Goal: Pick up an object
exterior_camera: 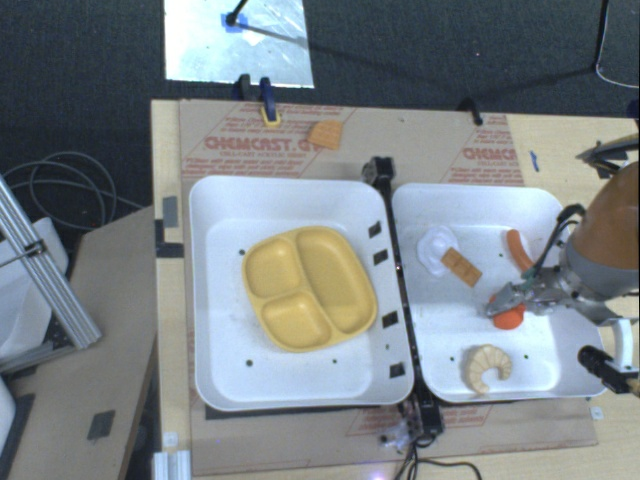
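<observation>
The right bin (pixel 436 340) holds several small items. A pale croissant (pixel 486 367) lies near its front edge. A brown block (pixel 461 266) rests beside a clear plastic cup (pixel 435 247) towards the back left. An orange sausage-shaped piece (pixel 518 249) lies at the back right. My gripper (pixel 503 306) reaches in from the right and sits low in the middle of this bin. It is directly over a small red-orange round object (pixel 509 319), which it partly covers. Whether it touches that object is unclear.
The left bin (pixel 215 298) carries a yellow divided plate (pixel 308 288). A black divider with clips (pixel 385 268) runs between the bins. A tan cracker-like piece (pixel 325 134) and a yellow-blue clamp (pixel 268 103) lie on the cardboard behind the bins.
</observation>
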Controlling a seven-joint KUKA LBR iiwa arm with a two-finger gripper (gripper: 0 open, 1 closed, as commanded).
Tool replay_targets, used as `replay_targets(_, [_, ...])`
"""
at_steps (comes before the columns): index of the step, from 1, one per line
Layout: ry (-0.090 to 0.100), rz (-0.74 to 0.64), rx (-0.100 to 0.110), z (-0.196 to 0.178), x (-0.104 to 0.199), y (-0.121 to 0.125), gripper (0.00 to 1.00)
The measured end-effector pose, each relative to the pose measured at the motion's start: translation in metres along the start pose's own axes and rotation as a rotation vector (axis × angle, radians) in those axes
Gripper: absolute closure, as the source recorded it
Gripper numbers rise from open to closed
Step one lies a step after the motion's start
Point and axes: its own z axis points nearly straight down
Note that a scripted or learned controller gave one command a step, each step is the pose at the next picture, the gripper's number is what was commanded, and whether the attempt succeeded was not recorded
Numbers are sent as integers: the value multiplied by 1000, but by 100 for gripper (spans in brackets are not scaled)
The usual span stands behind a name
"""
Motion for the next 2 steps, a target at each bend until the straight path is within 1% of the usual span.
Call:
replay_targets(1, [-2,-2,-6,-12,0,3,100])
replay_targets(2, [3,-15,-11,-80,100,15,100])
